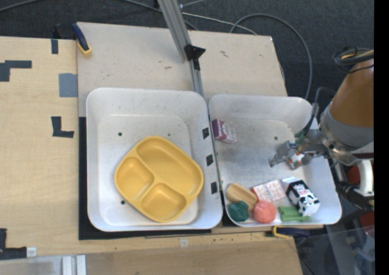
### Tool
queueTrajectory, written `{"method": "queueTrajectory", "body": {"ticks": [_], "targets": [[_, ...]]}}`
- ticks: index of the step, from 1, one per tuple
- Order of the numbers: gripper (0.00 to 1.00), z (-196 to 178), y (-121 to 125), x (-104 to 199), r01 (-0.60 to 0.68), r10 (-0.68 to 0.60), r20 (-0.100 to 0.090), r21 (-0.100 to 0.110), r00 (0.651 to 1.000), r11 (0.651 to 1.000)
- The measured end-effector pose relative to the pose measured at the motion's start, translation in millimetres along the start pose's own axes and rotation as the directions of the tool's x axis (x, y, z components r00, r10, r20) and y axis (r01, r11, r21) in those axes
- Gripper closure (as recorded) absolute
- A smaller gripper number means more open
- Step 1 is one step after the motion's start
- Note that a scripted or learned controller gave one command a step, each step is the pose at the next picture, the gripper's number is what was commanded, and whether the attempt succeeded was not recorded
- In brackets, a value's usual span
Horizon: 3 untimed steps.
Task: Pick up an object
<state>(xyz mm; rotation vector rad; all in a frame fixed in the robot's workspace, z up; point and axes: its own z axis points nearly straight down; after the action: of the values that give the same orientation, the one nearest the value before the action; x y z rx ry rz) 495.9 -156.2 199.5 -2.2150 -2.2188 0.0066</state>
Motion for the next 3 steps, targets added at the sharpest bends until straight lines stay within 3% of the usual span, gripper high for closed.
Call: {"method": "queueTrajectory", "body": {"ticks": [2, 3], "targets": [[0.0, 108.1, -2.9, -1.9, -0.001, 0.001, 0.0, 0.0, 1.0, 1.0], [1.0, 95.3, -2.0, -1.5, 0.001, -0.001, 0.0, -0.003, 1.0, 1.0]]}}
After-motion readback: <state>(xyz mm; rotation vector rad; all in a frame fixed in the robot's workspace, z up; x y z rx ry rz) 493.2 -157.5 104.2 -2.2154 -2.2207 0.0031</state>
